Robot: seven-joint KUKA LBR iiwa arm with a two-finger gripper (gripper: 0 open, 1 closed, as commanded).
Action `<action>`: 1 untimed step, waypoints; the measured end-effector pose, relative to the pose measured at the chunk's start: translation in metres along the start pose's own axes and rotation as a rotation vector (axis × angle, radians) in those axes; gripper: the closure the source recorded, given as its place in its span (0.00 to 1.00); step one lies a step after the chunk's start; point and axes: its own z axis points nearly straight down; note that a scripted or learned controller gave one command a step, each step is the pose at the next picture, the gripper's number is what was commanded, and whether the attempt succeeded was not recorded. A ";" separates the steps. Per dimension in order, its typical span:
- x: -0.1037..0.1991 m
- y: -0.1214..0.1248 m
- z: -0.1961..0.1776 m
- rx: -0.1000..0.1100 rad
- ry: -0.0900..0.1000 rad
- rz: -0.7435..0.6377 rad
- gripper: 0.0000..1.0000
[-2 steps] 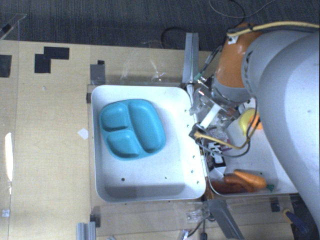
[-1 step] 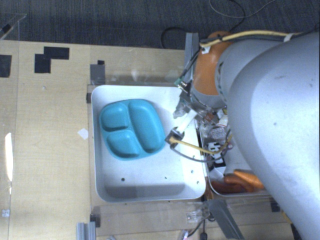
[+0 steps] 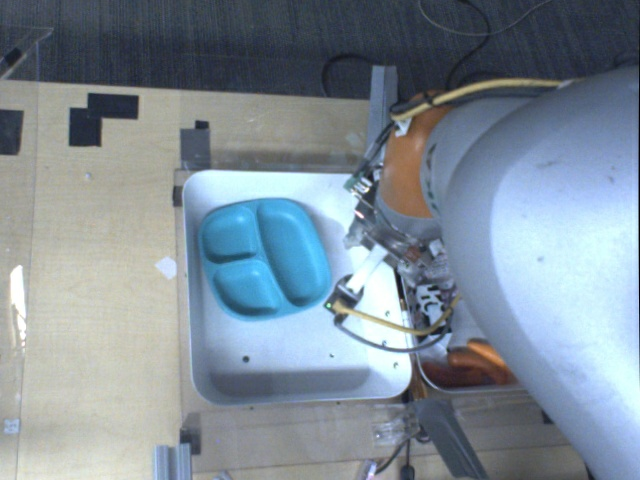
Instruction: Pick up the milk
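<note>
So the big grey arm (image 3: 540, 258) comes in from the right side of the frame and eats up most of that half, with the orange band (image 3: 405, 173) showing just above the wrist, right of center. The gripper (image 3: 385, 253) hangs over the boundary between the two bins, a bit right of the middle of the frame – honestly can't tell how it's set or whether it has anything in it, the wrist hardware and cables crowd the whole spot. A yellowish cable (image 3: 375, 323) loops out below it.

The left bin (image 3: 300, 373) sits in the center-left of the frame, and it has a blue divided plate (image 3: 265, 258) lying flat in its upper half, three compartments, tilted a little relative to the bin walls.

The right bin (image 3: 425, 373) is nearly all hidden under the arm. What peeks out at the lower right of center is something orange-red (image 3: 475, 363) at the bin's near edge – can't make out what it is. As for the milk, can't pick it out for sure anywhere in the shot.

Pale wooden bench (image 3: 90, 298) all around, with some black tape marks (image 3: 100, 116) in the upper left.
</note>
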 end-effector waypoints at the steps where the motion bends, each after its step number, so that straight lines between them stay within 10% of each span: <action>1: -0.014 -0.017 0.010 -0.029 0.018 -0.126 0.00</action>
